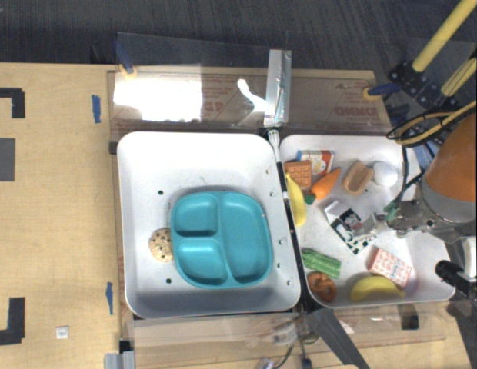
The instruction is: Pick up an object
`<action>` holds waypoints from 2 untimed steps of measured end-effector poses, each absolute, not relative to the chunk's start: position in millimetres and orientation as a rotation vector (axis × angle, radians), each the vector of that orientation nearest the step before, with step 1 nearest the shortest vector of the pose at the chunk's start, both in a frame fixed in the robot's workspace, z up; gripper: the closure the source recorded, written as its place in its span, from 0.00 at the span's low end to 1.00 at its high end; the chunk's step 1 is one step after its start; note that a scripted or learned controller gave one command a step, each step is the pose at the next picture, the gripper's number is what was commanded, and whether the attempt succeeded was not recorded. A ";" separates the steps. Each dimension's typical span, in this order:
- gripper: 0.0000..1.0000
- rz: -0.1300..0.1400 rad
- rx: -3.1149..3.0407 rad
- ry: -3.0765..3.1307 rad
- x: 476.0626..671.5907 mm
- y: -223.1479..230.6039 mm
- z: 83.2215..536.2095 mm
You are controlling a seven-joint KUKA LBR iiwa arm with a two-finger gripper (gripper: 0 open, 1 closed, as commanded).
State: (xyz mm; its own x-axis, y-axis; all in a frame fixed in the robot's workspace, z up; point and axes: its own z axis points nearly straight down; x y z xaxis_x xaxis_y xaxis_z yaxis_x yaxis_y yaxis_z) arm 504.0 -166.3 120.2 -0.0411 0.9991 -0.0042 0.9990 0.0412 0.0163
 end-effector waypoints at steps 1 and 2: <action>0.00 0.007 1.784 2.568 541.1 -160.4 118.4; 0.00 0.016 1.792 2.521 543.1 -133.4 109.7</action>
